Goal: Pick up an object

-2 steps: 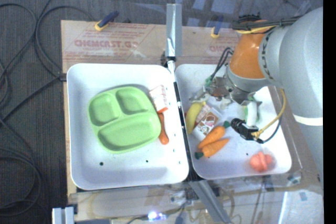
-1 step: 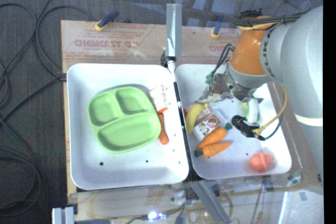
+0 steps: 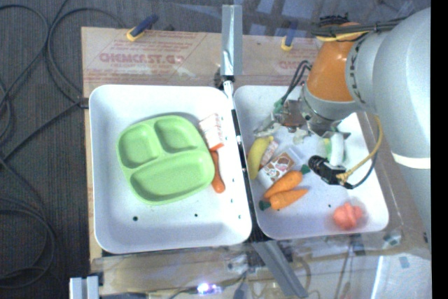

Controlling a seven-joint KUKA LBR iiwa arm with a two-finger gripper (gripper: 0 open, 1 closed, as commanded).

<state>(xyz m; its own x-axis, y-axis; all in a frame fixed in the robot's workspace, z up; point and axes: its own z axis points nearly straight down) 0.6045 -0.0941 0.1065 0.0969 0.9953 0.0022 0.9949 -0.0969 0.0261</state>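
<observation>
Objects for the pick lie in the right bin [image 3: 371, 217], and no single target is fixed by the task. My gripper [image 3: 297, 121] sits low over the upper part of that bin, below the orange wrist band; from this slanted overhead view I cannot tell how it is set or whether anything is in it, because the arm body hides it from above.

Working outward from the gripper: at 7 o'clock, just beside it, lies a yellow banana [image 3: 257, 153]. At 6 o'clock is a small printed packet [image 3: 278, 166], touching the banana's edge. Further at 6 o'clock lie two carrots [image 3: 283, 191], side by side. At 4 o'clock, well apart, rests a red-orange fruit [image 3: 348, 215] near the bin's lower right corner. At 3 o'clock, a white-and-green item [image 3: 337, 148] is near a black cable.

At 9 o'clock, the left bin [image 3: 105, 220] holds a green divided plate [image 3: 165, 157] and an orange-handled utensil [image 3: 217, 168].

I judge the step in hand to be the approach or descent. The next move calls for a confirmed closure on one item, then a straight lift to verify the hold.
</observation>
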